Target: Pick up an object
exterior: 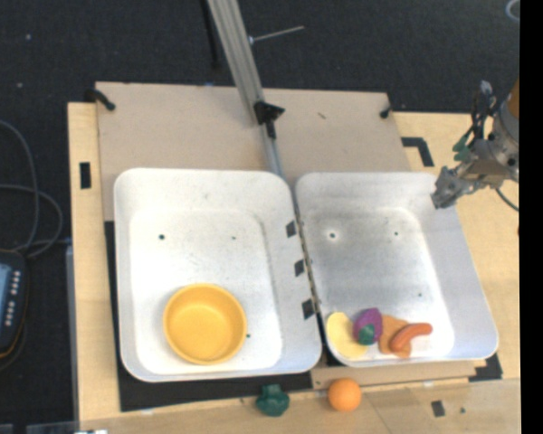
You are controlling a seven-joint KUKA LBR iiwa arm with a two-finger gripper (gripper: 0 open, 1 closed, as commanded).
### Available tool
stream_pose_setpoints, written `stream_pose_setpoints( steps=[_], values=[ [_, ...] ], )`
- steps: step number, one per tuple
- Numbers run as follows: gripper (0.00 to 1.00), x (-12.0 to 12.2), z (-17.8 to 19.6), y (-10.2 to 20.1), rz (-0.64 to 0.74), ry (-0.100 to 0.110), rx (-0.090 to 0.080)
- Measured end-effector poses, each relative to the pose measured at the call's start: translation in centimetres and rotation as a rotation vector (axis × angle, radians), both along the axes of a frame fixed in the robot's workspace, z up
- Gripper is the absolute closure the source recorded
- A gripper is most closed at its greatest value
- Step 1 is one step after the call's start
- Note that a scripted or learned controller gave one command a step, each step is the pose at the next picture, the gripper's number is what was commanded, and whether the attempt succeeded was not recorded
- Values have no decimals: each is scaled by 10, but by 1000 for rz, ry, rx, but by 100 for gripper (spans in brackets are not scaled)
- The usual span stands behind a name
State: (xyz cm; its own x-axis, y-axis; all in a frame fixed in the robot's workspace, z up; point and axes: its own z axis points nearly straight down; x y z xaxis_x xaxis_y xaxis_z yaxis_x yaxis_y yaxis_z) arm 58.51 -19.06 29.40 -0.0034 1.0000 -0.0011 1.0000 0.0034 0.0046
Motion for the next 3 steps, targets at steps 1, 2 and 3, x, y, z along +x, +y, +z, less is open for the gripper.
stream_pose_setpoints(
  steps=[1,2,3],
  values=[
    [100,5,2,44,2,3,0],
    [100,7,-15,99,3,4,1],
    [100,8,-14,145,3,4,1]
  ],
)
